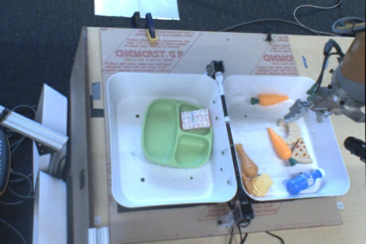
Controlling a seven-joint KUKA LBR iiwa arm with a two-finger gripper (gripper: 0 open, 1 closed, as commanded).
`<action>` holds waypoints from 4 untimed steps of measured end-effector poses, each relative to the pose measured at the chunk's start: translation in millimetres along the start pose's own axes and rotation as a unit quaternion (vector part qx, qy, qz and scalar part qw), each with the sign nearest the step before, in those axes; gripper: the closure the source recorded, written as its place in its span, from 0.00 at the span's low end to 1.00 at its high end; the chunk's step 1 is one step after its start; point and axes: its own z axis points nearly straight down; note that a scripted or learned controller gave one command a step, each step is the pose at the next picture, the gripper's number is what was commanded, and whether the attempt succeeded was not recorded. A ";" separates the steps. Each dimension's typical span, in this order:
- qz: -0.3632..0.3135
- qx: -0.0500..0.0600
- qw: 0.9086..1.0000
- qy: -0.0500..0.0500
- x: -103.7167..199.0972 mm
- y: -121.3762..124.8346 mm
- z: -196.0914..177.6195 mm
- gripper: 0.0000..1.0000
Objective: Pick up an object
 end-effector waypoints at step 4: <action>0.000 0.000 1.000 0.000 10.6 9.6 142.5 0.00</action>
